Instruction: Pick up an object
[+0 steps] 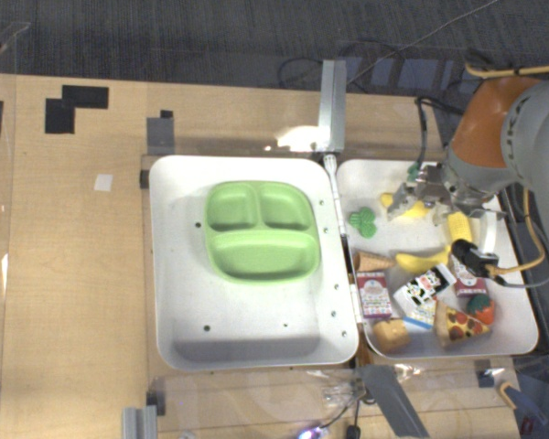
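My gripper [410,198] hangs low over the far part of the right bin [522,337], under the arm's orange band [480,135]. A small yellow piece [390,203] lies right at the gripper's left tip; whether it is touched or held I cannot tell. A green broccoli-like toy [362,221] lies just left and in front of the gripper. A yellow banana [419,262] and another yellow piece [459,226] lie near the bin's middle. Toward the front are a small maroon carton [373,294], a black-and-white box [426,286], a pizza slice [464,324] and a brown bread roll [391,335].
The left bin [174,273] holds a green divided plate [259,229]. A metal post [333,108] stands behind the wall between the two bins. Black cables [517,263] trail along the right bin's right side. Wooden bench [64,273] spreads to the left.
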`<action>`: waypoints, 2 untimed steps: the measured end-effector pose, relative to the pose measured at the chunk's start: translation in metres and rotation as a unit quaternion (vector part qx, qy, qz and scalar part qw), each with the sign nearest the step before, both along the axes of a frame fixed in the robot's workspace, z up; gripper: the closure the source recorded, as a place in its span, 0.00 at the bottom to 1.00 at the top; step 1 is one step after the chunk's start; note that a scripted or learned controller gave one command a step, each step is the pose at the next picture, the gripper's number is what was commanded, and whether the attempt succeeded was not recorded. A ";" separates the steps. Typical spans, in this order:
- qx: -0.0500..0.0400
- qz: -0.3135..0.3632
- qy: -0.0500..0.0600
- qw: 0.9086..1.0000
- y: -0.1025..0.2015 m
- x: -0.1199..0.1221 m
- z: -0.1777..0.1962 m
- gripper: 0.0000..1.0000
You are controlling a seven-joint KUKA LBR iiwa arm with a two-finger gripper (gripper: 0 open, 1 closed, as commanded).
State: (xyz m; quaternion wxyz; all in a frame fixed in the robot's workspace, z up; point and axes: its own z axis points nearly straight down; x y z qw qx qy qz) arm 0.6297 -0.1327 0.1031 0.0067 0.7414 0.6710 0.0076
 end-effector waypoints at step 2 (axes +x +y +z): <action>-0.003 0.123 0.005 0.992 0.027 0.042 -0.014 0.00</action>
